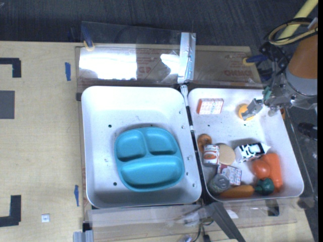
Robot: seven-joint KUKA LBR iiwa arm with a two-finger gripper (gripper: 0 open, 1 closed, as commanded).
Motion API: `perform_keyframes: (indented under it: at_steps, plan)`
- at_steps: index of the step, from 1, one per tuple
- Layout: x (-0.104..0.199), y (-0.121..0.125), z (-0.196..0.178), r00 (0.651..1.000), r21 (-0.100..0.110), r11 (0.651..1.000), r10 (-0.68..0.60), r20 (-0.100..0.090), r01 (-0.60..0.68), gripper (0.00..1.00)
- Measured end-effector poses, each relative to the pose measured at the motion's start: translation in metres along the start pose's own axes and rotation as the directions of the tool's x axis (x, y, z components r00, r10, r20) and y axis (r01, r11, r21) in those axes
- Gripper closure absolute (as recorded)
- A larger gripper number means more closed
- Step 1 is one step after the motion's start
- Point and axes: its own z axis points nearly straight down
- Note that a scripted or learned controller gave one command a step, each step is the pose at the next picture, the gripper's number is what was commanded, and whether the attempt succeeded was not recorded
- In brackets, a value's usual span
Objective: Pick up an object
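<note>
L bin (96, 135): blue tray (149, 158).

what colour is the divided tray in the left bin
Turquoise blue; the divided tray shows plainly in the camera view, lying in the left bin.

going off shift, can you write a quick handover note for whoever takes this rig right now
Gripper: over the right bin's far end, beside a small yellow item; nothing seen held.
Things: small orange-and-white box far left of that bin; pile of toy food at its near end, including a carrot. Blue divided tray in the left bin.
Done: nothing lifted.
Left: grasp and lift one object.
</note>
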Motion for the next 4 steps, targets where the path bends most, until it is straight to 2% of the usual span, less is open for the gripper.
perform_keyframes:
  at_steps: [1, 2, 3, 4]
  plan:
    - [0.03, -0.011, 0.041, 0.983, 0.001, 0.983, -0.184, -0.001, 0.184, 0.0]
    - [-0.001, 0.05, 0.08, 0.937, 0.008, 0.937, -0.349, -0.006, 0.349, 0.0]
    - [-0.035, -0.032, 0.012, 0.87, -0.004, 0.87, -0.493, 0.009, 0.493, 0.0]
    - [0.041, -0.012, 0.039, 0.724, -0.001, 0.724, -0.69, 0.001, 0.69, 0.0]
